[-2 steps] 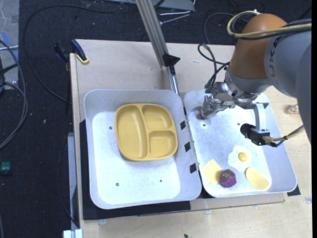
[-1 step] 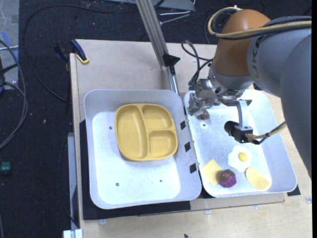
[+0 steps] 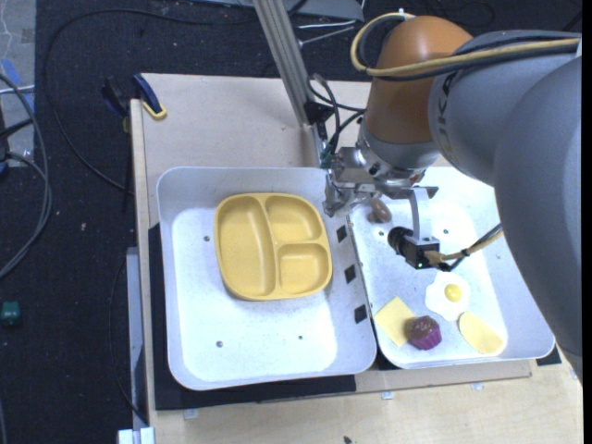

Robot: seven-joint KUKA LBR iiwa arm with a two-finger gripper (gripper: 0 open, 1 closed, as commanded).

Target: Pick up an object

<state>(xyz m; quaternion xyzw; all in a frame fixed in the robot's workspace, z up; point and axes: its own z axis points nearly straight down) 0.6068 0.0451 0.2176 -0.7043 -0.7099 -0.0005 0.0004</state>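
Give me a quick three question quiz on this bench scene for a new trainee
1. True or false: the yellow divided tray lies in the left bin.
2. Which bin holds the fried egg? A left, B right.
3. What colour is the small round item between the two yellow pieces at the right bin's near edge?

Key: 1 true. 2 B. 3 purple.

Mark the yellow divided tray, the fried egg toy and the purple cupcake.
yellow divided tray (image 3: pixel 274 245): camera view, on the ridge between its compartments.
fried egg toy (image 3: pixel 452 293): camera view, on the yolk.
purple cupcake (image 3: pixel 425 332): camera view, on its top.
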